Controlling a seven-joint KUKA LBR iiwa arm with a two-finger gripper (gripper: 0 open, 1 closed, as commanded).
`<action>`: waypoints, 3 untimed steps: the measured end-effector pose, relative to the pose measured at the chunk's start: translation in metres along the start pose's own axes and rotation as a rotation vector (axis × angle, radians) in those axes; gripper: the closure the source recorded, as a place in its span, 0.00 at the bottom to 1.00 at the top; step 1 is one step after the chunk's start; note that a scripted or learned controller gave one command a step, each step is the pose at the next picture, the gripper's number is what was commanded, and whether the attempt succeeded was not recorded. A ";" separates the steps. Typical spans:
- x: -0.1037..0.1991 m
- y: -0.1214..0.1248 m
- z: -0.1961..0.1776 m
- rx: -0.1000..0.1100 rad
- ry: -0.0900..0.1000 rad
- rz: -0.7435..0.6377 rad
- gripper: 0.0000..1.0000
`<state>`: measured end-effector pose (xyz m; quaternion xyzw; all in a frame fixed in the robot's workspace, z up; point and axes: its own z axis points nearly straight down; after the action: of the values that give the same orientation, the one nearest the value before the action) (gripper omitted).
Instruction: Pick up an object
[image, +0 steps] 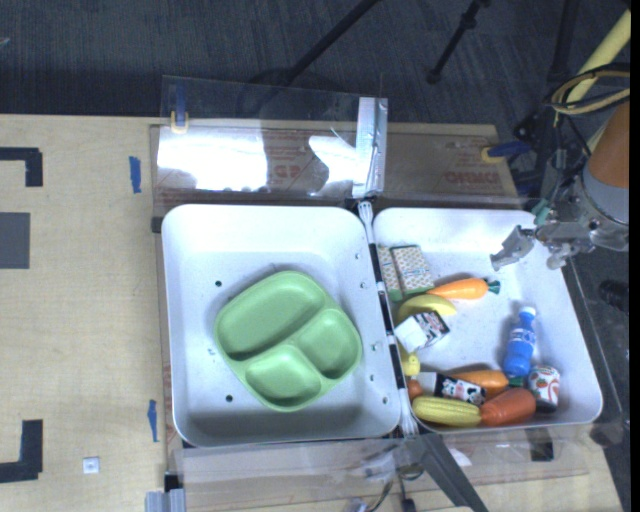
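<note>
I see the gripper (530, 247) at the right of the frame, above the upper right part of the right bin (585, 345). Its two fingers stand spread apart, with nothing between them.

Contents of the right bin, all low in that bin or along its left side:
- A carrot (462, 289) lies near the middle, just below and left of the gripper, apart from it.
- A patterned box (410, 267) sits at the upper left.
- A banana (425, 305) lies under the carrot.
- A blue bottle (519, 345) stands right of centre.
- A yellow corn cob (446, 411) and a red-orange item (507, 403) lie along the lower edge.

The left bin (190, 250) holds a green divided tray (288, 338).
</note>
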<state>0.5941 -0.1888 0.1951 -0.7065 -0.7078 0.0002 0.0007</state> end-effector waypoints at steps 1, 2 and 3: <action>-0.035 -0.064 0.038 -0.001 0.000 -0.042 0.00; -0.033 -0.073 0.053 -0.032 -0.009 -0.038 0.00; -0.033 -0.076 0.056 -0.049 -0.015 -0.037 0.00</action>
<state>0.5185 -0.2223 0.1394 -0.6929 -0.7206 -0.0121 -0.0219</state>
